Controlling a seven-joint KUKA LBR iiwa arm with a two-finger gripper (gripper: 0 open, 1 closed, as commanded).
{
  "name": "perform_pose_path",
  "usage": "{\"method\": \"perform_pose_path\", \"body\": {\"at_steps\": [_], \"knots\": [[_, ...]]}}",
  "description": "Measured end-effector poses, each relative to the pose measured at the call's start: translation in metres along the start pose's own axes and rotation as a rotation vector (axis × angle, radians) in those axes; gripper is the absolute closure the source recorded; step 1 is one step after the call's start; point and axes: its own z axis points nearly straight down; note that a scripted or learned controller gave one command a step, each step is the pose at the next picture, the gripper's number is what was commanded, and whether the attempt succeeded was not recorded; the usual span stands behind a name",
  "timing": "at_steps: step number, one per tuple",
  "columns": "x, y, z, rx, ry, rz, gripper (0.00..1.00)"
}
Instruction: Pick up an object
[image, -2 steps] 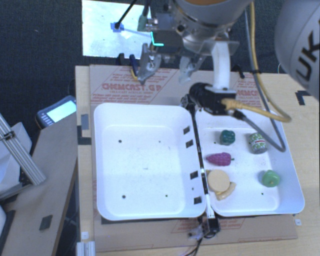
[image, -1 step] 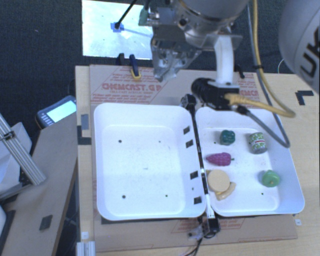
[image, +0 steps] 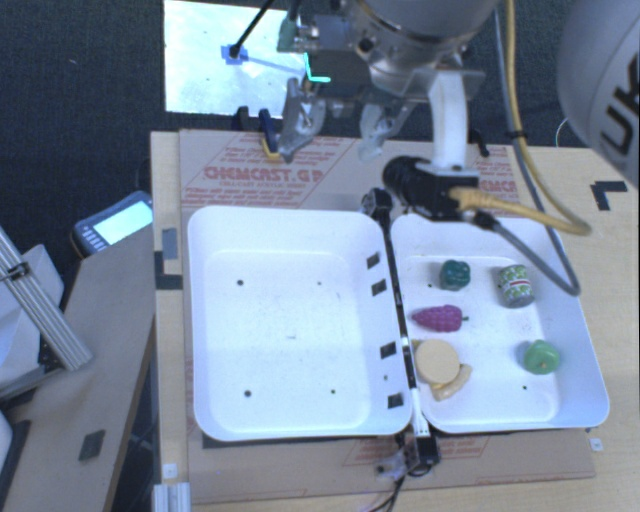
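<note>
- The grey robot arm (image: 430, 30) enters at the top of the view and is cut off by the upper edge, so only its lower body and wrist are seen; a second rounded grey part (image: 600, 80) is cropped at the top right corner.
- The two-finger gripper (image: 335, 135) hangs above the brown cardboard sheet (image: 260, 175) behind the bins. Its two pale metal fingers (image: 298, 125) stand well apart, spread wide, with nothing between them and nothing touching them.
- The fingertips are small and somewhat blurred, so their exact shape is hard to make out.
- The right shallow white plastic bin (image: 575, 395) holds every loose object:
- a dark green knobbly round toy (image: 455, 274) near the back, left of centre;
- a pale speckled egg-shaped ball with green and pink marks (image: 515, 285) just to its right, apart from it;
- a magenta bumpy berry-shaped toy (image: 439, 318) near the divider;
- a tan flat round disc (image: 437, 359) touching a pale yellow curved piece (image: 452, 383) that lies partly under its front edge, so its full form is hidden;
- a bright green small apple-like toy (image: 541, 356) toward the right wall.
- The left shallow white plastic bin (image: 205, 330) lies beside it, their inner rims touching.
- A yellow cable (image: 530, 212) and a grey cable (image: 550, 255) trail over the back of the right bin.
</note>
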Motion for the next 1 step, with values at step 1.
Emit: {"method": "perform_pose_path", "body": {"at_steps": [1], "knots": [[0.0004, 0.0002, -0.0115, -0.002, 0.001, -0.003, 1.00]]}}
